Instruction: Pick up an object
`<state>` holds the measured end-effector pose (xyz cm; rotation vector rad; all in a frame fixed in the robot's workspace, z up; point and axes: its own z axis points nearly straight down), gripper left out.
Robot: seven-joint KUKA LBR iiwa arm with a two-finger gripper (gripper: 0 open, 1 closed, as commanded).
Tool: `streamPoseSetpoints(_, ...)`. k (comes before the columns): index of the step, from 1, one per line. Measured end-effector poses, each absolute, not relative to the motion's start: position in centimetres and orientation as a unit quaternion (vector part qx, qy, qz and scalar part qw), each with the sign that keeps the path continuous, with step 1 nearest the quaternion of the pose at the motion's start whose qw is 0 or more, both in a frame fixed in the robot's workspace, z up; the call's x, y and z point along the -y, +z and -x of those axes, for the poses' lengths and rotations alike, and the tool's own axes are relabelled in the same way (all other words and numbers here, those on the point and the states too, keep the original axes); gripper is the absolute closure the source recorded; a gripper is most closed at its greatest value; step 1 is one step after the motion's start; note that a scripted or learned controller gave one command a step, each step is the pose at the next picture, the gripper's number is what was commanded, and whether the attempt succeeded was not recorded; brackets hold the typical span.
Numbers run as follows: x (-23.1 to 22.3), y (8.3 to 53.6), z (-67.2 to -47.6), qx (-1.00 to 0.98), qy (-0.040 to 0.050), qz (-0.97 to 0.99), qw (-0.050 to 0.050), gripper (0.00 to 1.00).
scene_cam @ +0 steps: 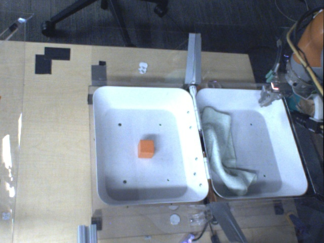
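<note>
- Small orange cube (146,149), apparently foam or plastic: lies flat near the middle of the left bin's floor, alone, touching neither wall nor any other item.
- Left shallow white plastic bin (101,135), rounded corners: floor shows a few small dark dots around the cube.
- Right shallow white plastic bin (283,135): sits just beside the left bin, the two rims meeting along a central divider.
- Crumpled pale grey-green cloth (223,151): lies in the right bin along its left wall, running from the upper part down to the lower left corner, where it bunches.
- Gripper (267,96), grey metal, on the arm entering from the right: sits over the right bin's upper right corner, well apart from the cube; cannot tell how the jaws stand.
- Light wooden surface (50,161): carries both bins.
</note>
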<state>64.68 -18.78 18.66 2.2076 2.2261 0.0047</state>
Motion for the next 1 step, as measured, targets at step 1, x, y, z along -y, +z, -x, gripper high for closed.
streamPoseSetpoints(1, 20.46, 18.89, -67.02, -0.712, 0.0007, -0.702, 0.003, 1.0)
